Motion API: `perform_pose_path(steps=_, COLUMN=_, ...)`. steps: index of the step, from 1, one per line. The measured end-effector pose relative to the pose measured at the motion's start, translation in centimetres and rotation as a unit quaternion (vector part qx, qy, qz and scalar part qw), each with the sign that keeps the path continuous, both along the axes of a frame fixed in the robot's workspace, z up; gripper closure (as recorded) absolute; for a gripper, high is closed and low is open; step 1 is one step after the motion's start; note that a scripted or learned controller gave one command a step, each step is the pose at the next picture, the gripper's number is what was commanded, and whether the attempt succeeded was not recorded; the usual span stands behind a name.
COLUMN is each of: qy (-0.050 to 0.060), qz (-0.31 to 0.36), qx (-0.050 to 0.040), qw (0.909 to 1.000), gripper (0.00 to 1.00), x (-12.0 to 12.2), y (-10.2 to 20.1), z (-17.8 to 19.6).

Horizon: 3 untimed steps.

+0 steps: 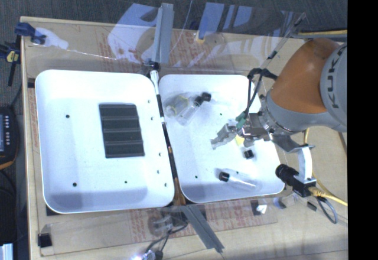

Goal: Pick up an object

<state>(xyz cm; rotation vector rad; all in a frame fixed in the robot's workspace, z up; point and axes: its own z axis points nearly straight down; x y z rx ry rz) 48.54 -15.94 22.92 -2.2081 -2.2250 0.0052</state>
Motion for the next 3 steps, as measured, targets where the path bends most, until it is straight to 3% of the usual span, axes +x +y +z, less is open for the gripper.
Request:
perform_pose_path(steps=1, qy=-0.002, qz=0.064, qx=-0.003, qw=0.9979, gripper=0.0, x=2.7, y=3.8, z=-13.8)
perform_pose_path(steps=2, qy=-0.004, qz=0.109, qx=-0.0011, qw=0.994, gripper=0.0, x=2.7, y=-2.3, z=-1.5)
perform_pose_path(steps=3, qy=-0.002, qz=0.141, qx=0.0002, qw=0.9901, gripper=0.0, x=5.0, y=-1.1, z=-13.9)
